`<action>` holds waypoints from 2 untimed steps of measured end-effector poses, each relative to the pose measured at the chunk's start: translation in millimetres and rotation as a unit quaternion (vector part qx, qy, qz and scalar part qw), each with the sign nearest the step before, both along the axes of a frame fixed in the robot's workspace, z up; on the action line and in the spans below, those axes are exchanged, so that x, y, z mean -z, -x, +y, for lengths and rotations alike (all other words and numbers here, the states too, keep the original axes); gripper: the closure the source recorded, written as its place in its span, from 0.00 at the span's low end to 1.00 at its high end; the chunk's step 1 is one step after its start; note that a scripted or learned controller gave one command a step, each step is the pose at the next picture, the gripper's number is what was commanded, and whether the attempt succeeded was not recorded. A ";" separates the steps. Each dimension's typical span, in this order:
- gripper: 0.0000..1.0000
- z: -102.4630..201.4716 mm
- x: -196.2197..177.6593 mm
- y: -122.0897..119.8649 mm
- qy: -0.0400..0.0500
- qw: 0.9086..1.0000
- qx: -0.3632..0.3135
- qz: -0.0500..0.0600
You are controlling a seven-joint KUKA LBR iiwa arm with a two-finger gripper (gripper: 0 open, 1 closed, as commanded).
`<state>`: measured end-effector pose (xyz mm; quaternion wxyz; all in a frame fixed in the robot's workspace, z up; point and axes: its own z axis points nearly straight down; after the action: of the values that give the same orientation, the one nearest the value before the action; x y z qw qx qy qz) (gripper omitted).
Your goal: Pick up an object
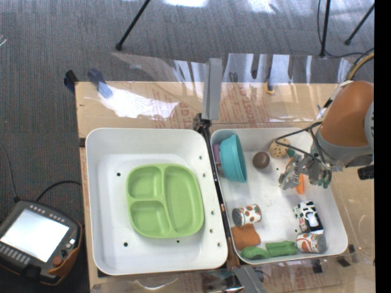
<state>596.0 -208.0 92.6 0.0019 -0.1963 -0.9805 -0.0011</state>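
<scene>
My gripper (pixel 305 177) hangs low over the far right part of the right bin (pixel 339 224), and it looks open. A small orange stick-shaped piece (pixel 300 184) sits just under it, between the spread fingers; I cannot tell if they touch it. To its left, a brown ball (pixel 261 159) and a speckled cookie (pixel 280 148) lie in the bin. A teal bowl (pixel 234 157) leans on its side against the bin's left wall.
Nearer the front of the right bin are a patterned can (pixel 247 215), a cow-patterned item (pixel 307 215), another can (pixel 310 242), an orange cloth (pixel 245 236) and a green piece (pixel 274 249). The left bin (pixel 104 151) holds a green divided plate (pixel 164 200).
</scene>
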 end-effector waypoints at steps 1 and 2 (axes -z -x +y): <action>1.00 -2.6 8.3 44.5 0.000 0.996 -0.085 0.000; 0.00 -2.4 8.2 44.3 0.000 0.996 -0.085 0.000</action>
<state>551.7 -210.4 84.4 0.0022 -0.1124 -0.9937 -0.0013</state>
